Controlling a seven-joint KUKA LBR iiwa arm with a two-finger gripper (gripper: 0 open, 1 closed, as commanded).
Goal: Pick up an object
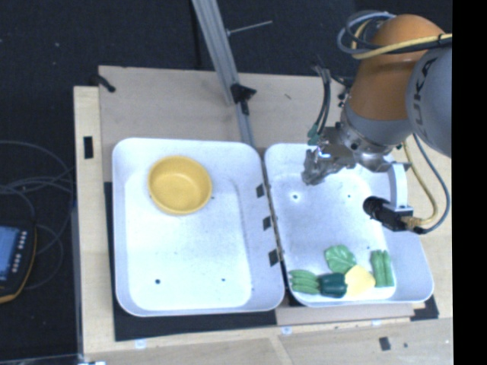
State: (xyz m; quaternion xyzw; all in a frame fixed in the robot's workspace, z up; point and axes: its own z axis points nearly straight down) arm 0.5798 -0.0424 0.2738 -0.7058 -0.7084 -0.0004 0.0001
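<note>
Green and yellow toy veg clustered at near edge of rt white bin; long green piece runs near-far. Yellow round bowl in lft white bin. Gripper over rt bin's far end, well apart from veg.

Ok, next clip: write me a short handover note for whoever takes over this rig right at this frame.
Gripper: over the upper-left part of the right white bin, above bare floor; nothing seen between its fingers; open or shut cannot be told.
Things: cluster of small green and yellow plastic toys along the right bin's near edge; round yellow plastic bowl in the left white bin, upper left.
Done: nothing picked.
Left: move to an object, grasp, lift.
</note>
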